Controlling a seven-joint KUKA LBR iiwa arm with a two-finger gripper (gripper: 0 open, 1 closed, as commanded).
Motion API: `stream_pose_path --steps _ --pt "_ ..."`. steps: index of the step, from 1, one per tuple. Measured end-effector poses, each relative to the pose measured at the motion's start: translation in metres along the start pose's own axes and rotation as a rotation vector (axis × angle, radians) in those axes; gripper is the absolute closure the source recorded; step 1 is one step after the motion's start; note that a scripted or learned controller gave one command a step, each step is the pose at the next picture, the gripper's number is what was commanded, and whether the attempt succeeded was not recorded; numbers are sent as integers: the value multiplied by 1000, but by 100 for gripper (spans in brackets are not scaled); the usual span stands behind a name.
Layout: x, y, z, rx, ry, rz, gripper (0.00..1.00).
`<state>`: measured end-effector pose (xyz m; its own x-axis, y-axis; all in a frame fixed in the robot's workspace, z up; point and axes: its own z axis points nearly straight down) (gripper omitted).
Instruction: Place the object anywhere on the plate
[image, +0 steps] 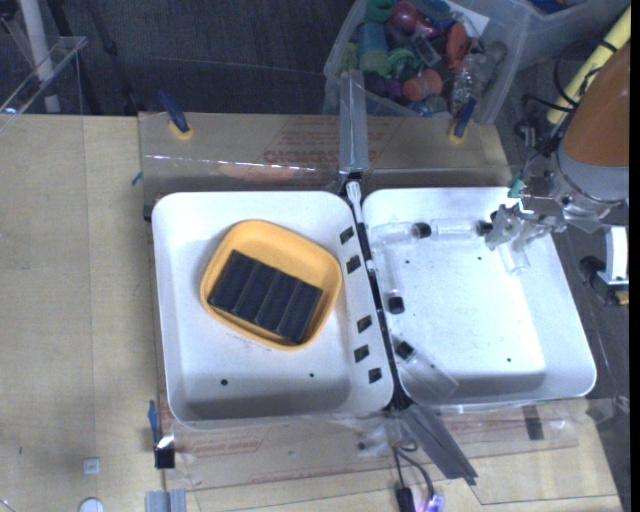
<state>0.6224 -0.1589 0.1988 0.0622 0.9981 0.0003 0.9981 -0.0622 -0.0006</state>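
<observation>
Gripper (512, 240) sits over the right bin's (480, 330) far right part, fingers clear plastic; cannot tell whether they are apart or together, and nothing visible between them. Object (266, 294), a dark ribbed slab, lies well to the gripper's left and somewhat nearer the camera, across the divider. It lies already on the plate (325, 262), in the left bin (180, 300). Long axis runs diagonally, from far-left to near-right; no distinct front end. Judgement: placement looks complete.

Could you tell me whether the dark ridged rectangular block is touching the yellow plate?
Touching: in the camera view, the dark ridged rectangular block lies flat inside the yellow plate.
</observation>
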Motion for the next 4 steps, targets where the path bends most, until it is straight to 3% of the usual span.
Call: stream_pose_path --steps 1,2,3,4 --pt "79 -35 15 3 1 -234 100" --pt "167 -71 15 2 1 -283 100" --pt "227 -65 15 -2 0 -416 100" --pt "244 -94 21 3 1 -659 100"
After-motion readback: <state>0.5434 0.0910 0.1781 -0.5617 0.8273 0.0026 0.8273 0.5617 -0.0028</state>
